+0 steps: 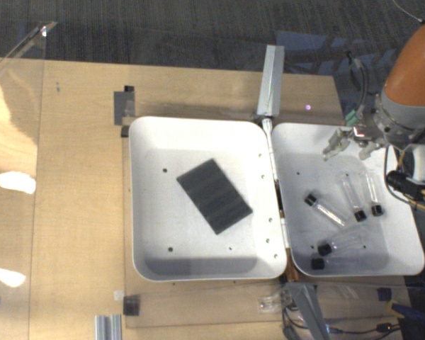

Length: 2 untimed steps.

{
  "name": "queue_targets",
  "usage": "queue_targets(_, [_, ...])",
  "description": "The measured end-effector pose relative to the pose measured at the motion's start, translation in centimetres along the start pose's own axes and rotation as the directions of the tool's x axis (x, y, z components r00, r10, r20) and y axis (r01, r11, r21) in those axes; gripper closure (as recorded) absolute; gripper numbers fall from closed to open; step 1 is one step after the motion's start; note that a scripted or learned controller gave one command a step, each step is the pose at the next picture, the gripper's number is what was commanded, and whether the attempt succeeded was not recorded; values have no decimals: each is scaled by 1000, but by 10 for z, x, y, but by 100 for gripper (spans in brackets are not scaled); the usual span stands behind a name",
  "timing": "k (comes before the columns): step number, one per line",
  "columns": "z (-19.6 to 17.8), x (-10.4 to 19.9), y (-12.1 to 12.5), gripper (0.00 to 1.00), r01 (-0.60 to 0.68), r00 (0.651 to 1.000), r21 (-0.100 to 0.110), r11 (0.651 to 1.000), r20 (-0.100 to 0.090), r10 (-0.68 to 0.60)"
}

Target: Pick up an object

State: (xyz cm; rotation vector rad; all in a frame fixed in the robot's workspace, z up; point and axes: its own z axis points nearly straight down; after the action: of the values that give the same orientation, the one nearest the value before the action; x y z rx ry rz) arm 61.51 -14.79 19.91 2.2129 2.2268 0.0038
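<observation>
Several clear vials with black caps lie in the right bin [404,257]: one [326,210] near its middle, two [353,195] [372,192] side by side further right, and one [342,244] near the front, with a loose black cap [316,263] beside it. A dark grey flat rectangular pad [214,195] lies tilted in the left bin [149,246]. My gripper [350,146] hangs over the back of the right bin, open, nothing between its fingers. It stands behind the vials, apart from them.
A metal post [271,80] stands behind the seam between the bins. Black cables [404,183] hang by the arm at the right bin's right edge. A small black bracket [125,105] sits on the bench behind the left bin.
</observation>
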Motion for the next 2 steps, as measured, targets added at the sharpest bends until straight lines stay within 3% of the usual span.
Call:
queue_targets(1, [105, 22, -21, 0, 54, 999, -3, 999, 1, -54])
queue_targets(2, [94, 23, -18, 100, 56, 998, -10, 998, 1, -56])
